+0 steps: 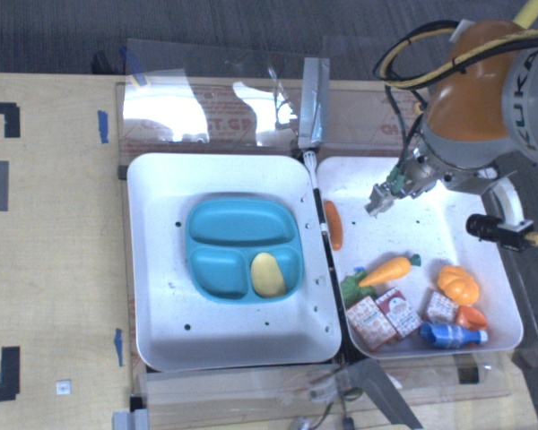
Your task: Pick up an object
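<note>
Clutter fills the near edge of the right bin point(502, 267): a blue bottle point(452, 335) lies along the front rim, with small red-and-white cartons point(384, 317) just left of it, touching each other, and a third little carton point(441, 307) beside them. Just behind the bottle sits an orange pumpkin-like toy point(458, 285) with a small red piece point(472, 316) under it. A toy carrot point(387, 270) lies tilted behind the cartons, its green end near a green leafy piece point(352, 287). Against the bin's left wall, farther back, lies an orange sausage-shaped toy point(334, 223). In the left bin point(161, 195), a blue divided tray point(242, 245) holds a yellow potato-like toy point(268, 274) in its near right compartment. Farther back, the claw point(383, 198) hangs over bare floor of the right bin, well apart from the toys; it carries nothing, but whether it is spread or closed I cannot tell. Behind both bins, the worktop point(45, 240) carries a clear plastic sheet point(206, 106)
</note>
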Tool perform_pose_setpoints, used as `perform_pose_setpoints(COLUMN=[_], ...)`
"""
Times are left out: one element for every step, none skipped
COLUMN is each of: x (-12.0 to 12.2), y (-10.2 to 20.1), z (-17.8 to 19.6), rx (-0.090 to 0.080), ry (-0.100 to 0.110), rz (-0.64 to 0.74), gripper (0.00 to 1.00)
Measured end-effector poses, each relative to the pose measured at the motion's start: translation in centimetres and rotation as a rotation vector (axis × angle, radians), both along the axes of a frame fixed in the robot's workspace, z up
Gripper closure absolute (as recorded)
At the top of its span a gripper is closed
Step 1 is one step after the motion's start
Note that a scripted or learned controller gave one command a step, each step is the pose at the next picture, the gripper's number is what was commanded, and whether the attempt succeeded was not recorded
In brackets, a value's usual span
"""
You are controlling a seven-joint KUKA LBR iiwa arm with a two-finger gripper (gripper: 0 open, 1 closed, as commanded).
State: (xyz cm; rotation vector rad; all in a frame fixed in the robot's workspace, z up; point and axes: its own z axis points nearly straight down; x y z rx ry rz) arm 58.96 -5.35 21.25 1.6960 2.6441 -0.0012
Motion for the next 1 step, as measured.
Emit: perform_pose_setpoints(x=[-0.56], y=[-7.74], z=[-2.61], rx=[0.000], ry=[0.005], rz=[0.024], gripper=[1.00])
